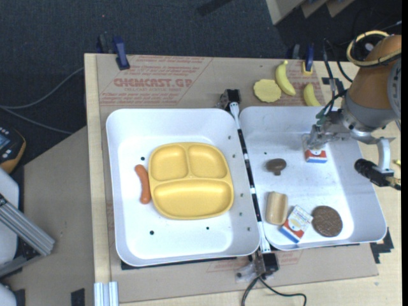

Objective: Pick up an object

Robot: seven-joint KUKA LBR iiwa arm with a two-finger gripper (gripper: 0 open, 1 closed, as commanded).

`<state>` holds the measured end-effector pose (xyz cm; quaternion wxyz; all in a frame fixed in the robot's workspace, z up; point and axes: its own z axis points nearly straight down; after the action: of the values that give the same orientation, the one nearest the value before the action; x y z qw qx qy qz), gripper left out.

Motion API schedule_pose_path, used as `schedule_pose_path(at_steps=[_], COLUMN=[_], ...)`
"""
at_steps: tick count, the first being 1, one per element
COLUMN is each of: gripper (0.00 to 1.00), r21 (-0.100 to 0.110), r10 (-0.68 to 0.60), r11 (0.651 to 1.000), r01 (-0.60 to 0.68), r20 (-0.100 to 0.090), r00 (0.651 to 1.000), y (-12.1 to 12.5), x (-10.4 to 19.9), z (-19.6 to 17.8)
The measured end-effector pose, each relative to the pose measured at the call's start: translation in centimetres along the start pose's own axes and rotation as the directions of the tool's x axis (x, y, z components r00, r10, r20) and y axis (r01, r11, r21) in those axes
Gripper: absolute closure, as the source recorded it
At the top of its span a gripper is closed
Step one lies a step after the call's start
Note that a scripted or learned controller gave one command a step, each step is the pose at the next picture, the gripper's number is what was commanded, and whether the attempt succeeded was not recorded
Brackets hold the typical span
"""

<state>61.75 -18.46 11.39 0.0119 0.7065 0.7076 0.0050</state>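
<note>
Far left of the tool [317, 139] sit a hot dog [143, 183] and yellow tray [190, 180] in the left bin [121, 132]. Nearer, a brown cap [276, 166]. Directly beneath the tool lies a small carton [316, 155]; whether it is gripped I cannot tell. Descend squarely, close across its narrow sides. The desk [102, 81] is cardboard-covered; dark carpet surrounds.

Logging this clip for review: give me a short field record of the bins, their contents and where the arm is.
left bin: yellow divided plate, orange sausage beside its left edge
right bin: brown mushroom, tan roll, round brown cookie, two small red-white-blue cartons
bench behind bins: two bananas, yellow slice
gripper: over the far carton in right bin
grasp: not confirmed
</note>
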Motion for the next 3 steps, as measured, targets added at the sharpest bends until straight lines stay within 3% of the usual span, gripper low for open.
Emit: schedule_pose_path(at_steps=[1, 2, 3], gripper=[1.00, 0.00, 0.00], r21=[0.029, 0.026, 0.029], r10=[-0.004, 0.001, 0.003], r11=[1.000, 1.000, 1.000], r01=[0.004, -0.001, -0.003], r20=[-0.014, -0.011, -0.012], r00=[1.000, 1.000, 1.000], y=[-0.4, -0.4, -4.2], x=[5.9, 5.5, 6.5], z=[3.1, 2.9, 2.8])
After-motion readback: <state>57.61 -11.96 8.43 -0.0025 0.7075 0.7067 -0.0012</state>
